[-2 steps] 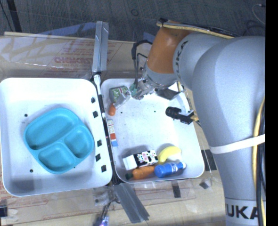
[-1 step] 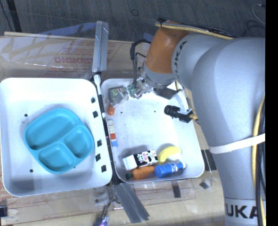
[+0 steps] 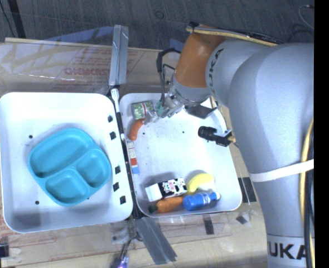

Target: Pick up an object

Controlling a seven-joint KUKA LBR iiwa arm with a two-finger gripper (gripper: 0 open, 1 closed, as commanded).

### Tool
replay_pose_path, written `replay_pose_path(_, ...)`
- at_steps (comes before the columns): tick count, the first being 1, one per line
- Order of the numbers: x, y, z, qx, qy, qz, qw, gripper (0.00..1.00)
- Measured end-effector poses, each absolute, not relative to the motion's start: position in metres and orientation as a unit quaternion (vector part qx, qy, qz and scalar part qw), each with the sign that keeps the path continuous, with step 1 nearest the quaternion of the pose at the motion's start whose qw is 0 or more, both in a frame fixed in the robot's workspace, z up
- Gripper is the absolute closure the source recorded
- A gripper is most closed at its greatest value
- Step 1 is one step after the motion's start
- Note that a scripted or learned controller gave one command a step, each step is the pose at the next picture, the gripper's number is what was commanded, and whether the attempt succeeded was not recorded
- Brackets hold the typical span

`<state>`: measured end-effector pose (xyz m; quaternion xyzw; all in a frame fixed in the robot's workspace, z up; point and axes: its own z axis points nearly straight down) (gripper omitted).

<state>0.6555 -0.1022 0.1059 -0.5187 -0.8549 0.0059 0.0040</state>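
Observation:
My gripper (image 3: 160, 110) hangs low over the far left corner of the right bin (image 3: 181, 144), at the end of the grey arm with its orange band (image 3: 195, 60). Right beside its tip, to the left, lies a small can with a green label (image 3: 139, 109); I cannot tell whether the gripper touches it. An orange-red sausage-shaped thing (image 3: 134, 130) lies just below the can against the bin's left wall.
Along the right bin's near edge lie a white box with a black-and-white pattern (image 3: 167, 188), a yellow lemon (image 3: 201, 180), a blue bottle (image 3: 201, 201) and an orange carrot (image 3: 169, 205). The left bin (image 3: 19, 110) holds a blue divided plate (image 3: 69, 166).

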Motion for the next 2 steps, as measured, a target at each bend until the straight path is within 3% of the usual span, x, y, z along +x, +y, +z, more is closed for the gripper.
replay_pose_path(1,0.6572,-0.1007,0.1072,-0.518,-0.855,0.0039,0.002,0.00)
replay_pose_path(2,0.6550,-0.1013,0.1156,-0.517,-0.856,0.0072,0.007,1.00)
